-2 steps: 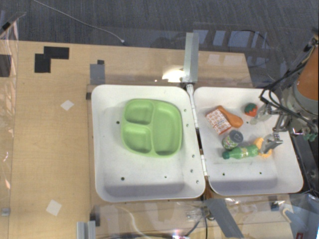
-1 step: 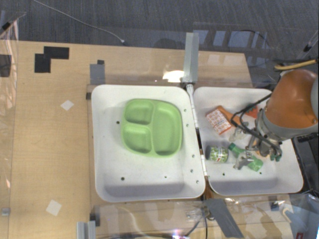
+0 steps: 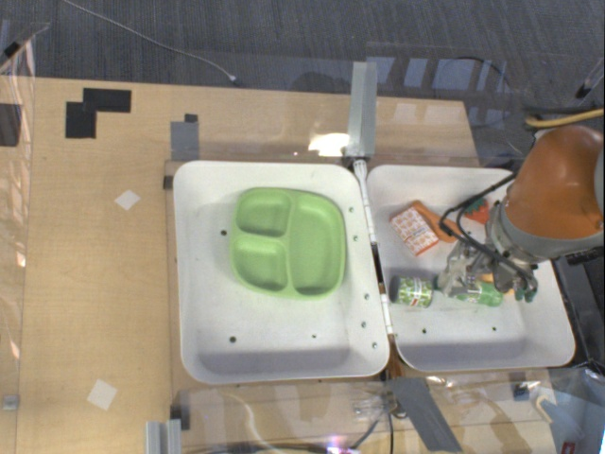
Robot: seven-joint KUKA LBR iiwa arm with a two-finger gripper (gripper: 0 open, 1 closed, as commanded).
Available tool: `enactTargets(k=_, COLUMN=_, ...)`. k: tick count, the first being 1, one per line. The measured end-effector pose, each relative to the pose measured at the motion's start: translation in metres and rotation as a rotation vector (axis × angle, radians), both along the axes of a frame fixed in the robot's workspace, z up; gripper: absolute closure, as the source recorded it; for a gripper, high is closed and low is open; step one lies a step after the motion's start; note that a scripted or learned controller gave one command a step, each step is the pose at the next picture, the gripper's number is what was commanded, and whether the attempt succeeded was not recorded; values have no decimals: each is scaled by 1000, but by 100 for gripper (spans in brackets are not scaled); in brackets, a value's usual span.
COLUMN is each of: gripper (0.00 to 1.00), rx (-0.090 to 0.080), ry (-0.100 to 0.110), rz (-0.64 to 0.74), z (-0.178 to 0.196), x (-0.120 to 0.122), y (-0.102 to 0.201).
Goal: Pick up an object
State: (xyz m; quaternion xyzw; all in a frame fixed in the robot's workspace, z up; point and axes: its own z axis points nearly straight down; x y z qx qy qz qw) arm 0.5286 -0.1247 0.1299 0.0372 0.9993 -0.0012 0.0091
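The green bottle (image 3: pixel 452 293) lies on its side in the right bin (image 3: pixel 558 343), and the gripper (image 3: pixel 460 280) hangs right over its middle. You can't tell how the hand is set, so count nothing as lifted yet. A red-patterned packet (image 3: pixel 414 229) lies just behind. The left bin (image 3: pixel 203 348) holds a green divided tray (image 3: pixel 288 241), on a wooden bench (image 3: pixel 85 282).

1. The bench (image 3: pixel 85 282) is viewed by a single fixed camera set high above it, tilted downward at a slant.
2. Both white bins (image 3: pixel 203 343) are taken in whole, from a moderate distance.
3. The gripper (image 3: pixel 465 277) is seen right of centre; dark floor (image 3: pixel 284 17) is framed beyond it.
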Motion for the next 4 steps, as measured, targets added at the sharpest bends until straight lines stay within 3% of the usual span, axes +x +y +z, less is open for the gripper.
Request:
enactTargets(k=1, gripper=100, rx=6, ry=7, rz=-316, z=-24, x=47, y=7)
enactTargets(k=2, gripper=100, rx=13, ry=5, rz=-568, z=58, x=59, y=79)
enactTargets(k=3, gripper=100, rx=17, ry=11, rz=-1084, z=71, x=48, y=161)
enactTargets(k=4, gripper=100, rx=17, ry=14, rz=-1250, z=72, x=17, y=227)
